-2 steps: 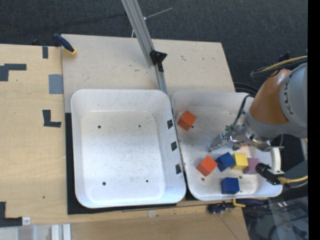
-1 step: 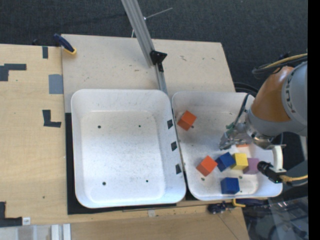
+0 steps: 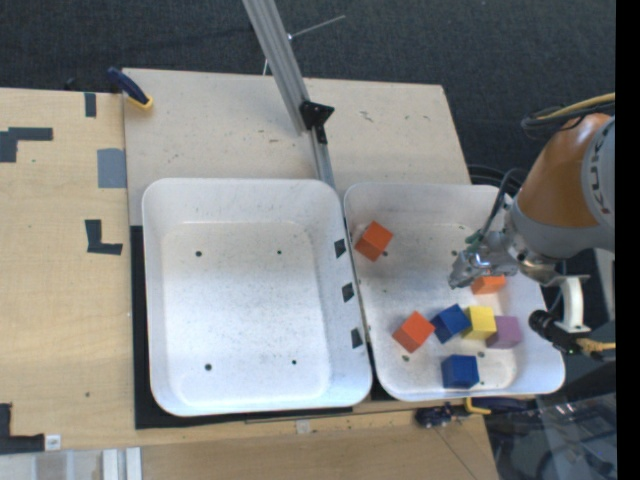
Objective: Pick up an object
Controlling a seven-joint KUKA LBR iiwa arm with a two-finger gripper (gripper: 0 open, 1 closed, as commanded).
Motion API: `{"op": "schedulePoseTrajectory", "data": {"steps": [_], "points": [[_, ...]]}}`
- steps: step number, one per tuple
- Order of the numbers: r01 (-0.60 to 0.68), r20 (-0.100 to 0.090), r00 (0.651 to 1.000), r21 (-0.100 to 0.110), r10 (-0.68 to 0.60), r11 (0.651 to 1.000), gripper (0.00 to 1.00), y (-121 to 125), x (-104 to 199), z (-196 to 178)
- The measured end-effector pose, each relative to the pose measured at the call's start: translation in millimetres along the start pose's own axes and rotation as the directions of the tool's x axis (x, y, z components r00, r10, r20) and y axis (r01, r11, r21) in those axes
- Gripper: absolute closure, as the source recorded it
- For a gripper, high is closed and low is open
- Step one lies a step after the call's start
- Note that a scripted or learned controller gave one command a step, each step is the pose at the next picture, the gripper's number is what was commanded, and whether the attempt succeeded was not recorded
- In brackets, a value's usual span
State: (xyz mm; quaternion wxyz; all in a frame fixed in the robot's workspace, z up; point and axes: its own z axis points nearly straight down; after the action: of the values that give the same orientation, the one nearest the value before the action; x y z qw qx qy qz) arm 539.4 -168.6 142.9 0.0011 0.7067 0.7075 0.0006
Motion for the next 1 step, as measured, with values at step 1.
{"op": "schedulePoseTrajectory", "data": {"steps": [1], "points": [[0.001,0.000,1.000,-0.001,-0.001,1.000,1.00,-0.9,8.6,-46.5]]}}
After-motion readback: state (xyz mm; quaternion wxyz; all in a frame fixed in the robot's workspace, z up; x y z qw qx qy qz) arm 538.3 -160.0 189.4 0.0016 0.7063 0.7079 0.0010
